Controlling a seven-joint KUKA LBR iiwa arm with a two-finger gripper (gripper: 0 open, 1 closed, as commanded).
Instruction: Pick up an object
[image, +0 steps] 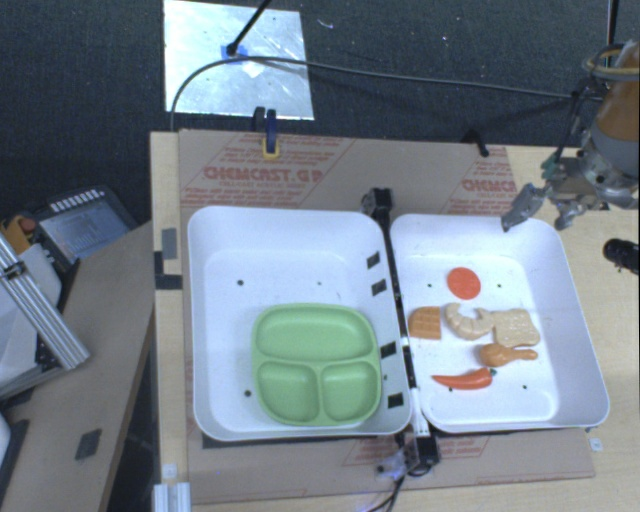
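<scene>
The right bin (560, 300) holds several toy foods: a red round slice (463, 282), an orange bread piece (425, 322), a tan shrimp (467, 320), a beige cracker (515, 326), an orange drumstick (505, 354) and a red chili pepper (464, 379). My gripper (545, 208) hangs at the bin's far right corner, above its rim, well away from the foods. Its two fingers (520, 210) stand spread apart with nothing between them.
A green three-compartment plate (315, 362) lies in the left bin (230, 250). Black clips (380, 200) join the bins along the middle. A yellow clamp (269, 135) and a cable sit at the back, a grey device (85, 225) at the left.
</scene>
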